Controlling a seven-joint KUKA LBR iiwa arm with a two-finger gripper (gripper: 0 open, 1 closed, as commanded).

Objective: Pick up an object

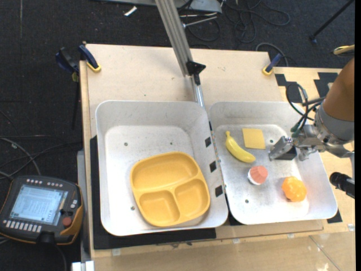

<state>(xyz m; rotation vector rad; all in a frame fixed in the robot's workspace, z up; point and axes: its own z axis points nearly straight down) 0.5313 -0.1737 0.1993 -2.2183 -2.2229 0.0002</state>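
The right bin [316, 205] holds a yellow banana [238, 149], a flat yellow square slice [253, 138], a pink and white round piece [258, 174] and an orange fruit [294, 188]. My gripper [280, 149] hangs over the right bin's upper right part, right of the yellow slice and above the orange fruit. Nothing shows between its dark fingers. The arm comes in from the right edge.
The left bin [113, 123] carries a yellow divided plate [169, 188]. A slanted metal pole [177, 35] runs from the top down to the gap between the bins. A teach pendant [36, 208] lies off the bench at lower left. Clamps [90, 61] grip the board's corners.
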